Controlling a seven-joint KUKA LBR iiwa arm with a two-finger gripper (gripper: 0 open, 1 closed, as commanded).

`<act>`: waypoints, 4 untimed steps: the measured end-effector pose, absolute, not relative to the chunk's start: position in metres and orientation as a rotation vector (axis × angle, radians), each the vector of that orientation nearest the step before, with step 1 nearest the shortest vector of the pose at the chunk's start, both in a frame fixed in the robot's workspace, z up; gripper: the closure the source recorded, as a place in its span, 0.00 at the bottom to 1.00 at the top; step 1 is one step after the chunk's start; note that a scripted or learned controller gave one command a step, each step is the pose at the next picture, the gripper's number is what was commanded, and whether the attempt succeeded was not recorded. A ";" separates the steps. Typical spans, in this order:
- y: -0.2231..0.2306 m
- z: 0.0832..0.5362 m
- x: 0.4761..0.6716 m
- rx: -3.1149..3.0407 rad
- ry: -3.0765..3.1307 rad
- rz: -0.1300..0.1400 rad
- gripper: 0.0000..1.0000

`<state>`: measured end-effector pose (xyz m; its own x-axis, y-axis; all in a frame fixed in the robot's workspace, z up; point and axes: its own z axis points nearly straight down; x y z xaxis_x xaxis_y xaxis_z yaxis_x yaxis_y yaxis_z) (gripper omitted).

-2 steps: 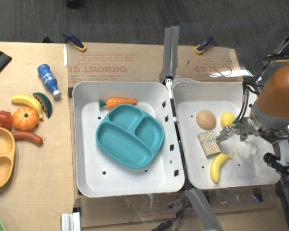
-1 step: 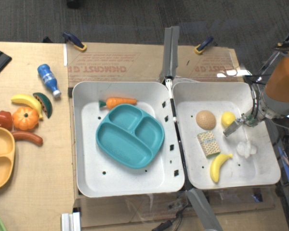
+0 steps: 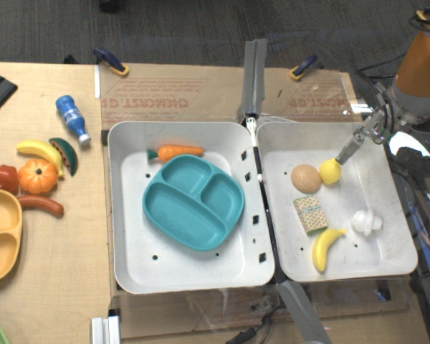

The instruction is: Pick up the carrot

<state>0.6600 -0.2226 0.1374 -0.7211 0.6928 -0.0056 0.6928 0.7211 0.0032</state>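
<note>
The carrot (image 3: 175, 151), orange with a green top, lies flat at the back of the left bin (image 3: 129, 213). It rests against the far rim of a teal divided plate (image 3: 193, 201). My gripper (image 3: 346, 155) hangs over the right bin (image 3: 394, 256), slanting down to the left from the orange-banded wrist (image 3: 418, 70). Its tip is just above and right of a yellow lemon (image 3: 330, 172), far to the right of the carrot. Nothing is seen held in it.
The right bin also holds a brown egg (image 3: 306, 178), a small patterned box (image 3: 311, 213), a banana (image 3: 325, 247) and a white lump (image 3: 366, 223). On the bench to the left lie a blue bottle (image 3: 72, 120), toy fruit (image 3: 37, 176) and an orange dish (image 3: 1, 235).
</note>
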 end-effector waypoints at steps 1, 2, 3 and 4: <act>-0.222 0.094 0.649 0.860 3.017 0.002 0.00; -0.165 0.145 0.651 0.436 3.105 0.001 0.00; -0.180 0.119 0.643 -0.270 3.126 0.002 0.00; -0.190 0.095 0.660 -0.946 2.988 0.001 0.00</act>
<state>0.6603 -0.1902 0.0949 -0.8178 -0.5755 -0.0070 -0.5755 0.8178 -0.0019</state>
